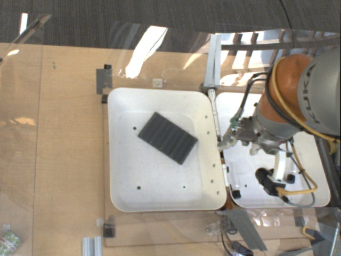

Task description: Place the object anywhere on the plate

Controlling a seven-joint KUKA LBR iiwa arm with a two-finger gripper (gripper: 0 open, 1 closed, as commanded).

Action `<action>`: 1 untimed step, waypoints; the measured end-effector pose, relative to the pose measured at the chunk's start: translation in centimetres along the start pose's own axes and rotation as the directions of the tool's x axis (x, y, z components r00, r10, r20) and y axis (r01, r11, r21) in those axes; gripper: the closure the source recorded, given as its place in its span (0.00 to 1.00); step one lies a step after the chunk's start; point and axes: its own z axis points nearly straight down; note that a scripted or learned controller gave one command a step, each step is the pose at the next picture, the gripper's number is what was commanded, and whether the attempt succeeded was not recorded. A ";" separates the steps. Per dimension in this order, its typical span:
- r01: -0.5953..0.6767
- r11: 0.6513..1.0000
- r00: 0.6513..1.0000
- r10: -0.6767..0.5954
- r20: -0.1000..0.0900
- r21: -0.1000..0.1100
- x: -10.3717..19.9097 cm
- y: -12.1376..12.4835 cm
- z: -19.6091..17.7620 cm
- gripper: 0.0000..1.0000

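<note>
While I watch from overhead, the arm [306, 97] hangs over the right bin [242, 193], at about 3 o'clock in my view. Wrist bulk hides the gripper, so I can't tell its state. Dark ribbed plate [168, 137] lies flat in the left bin [160, 196], tilted diagonally, slightly toward 12 o'clock of bin centre. Well apart from the arm. I can't make out any separate object.

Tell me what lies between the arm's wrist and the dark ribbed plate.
In the camera view, bare white floor of the left bin and the two bins' adjoining rims separate the ribbed plate from the arm's wrist.
</note>
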 end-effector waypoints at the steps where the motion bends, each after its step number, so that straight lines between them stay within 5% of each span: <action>1: 0.000 1.000 1.000 0.000 0.000 0.000 0.0 0.0 0.0 0.00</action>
